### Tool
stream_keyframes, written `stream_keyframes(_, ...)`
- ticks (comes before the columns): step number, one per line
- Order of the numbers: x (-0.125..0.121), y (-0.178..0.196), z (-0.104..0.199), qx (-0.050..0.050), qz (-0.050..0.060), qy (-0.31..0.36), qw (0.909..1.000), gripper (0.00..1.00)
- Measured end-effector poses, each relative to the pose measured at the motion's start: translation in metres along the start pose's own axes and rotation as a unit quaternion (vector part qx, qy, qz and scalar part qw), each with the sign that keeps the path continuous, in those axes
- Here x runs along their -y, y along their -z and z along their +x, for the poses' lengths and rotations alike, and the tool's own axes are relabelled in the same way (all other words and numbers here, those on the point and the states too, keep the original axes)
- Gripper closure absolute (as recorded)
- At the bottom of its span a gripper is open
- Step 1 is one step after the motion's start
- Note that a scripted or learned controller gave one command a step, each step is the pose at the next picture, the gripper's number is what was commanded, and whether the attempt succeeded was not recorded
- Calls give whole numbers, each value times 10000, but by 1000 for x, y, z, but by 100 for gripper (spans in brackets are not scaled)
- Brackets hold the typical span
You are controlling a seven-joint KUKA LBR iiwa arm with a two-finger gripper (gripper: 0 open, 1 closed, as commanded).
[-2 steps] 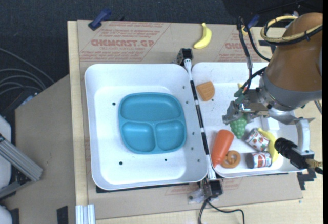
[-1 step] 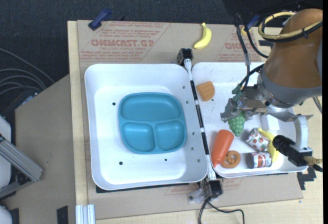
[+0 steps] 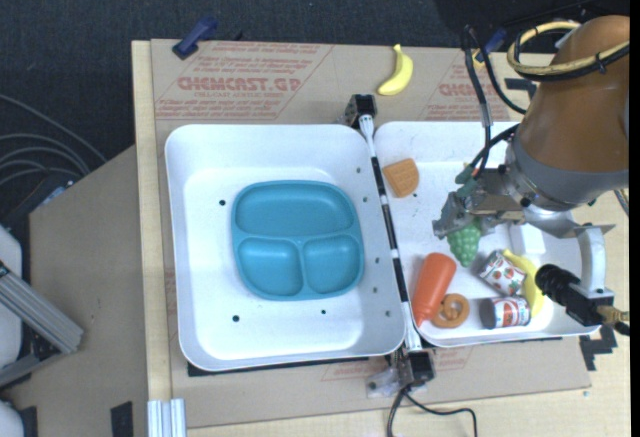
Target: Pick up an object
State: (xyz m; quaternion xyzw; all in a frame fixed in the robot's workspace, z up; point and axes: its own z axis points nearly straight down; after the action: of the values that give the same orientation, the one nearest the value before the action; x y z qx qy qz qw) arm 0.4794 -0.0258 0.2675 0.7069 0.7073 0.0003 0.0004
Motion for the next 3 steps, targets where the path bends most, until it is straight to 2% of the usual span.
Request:
stream_keyframes(1, 0, -7, -42, -2, 16, -5, 10000, 100)
stream_keyframes(2, 0, -4, -23, -4, 10, 2, 10000, 100)
stream_keyframes(3, 0, -10, 18, -7, 23, 1, 10000, 100)
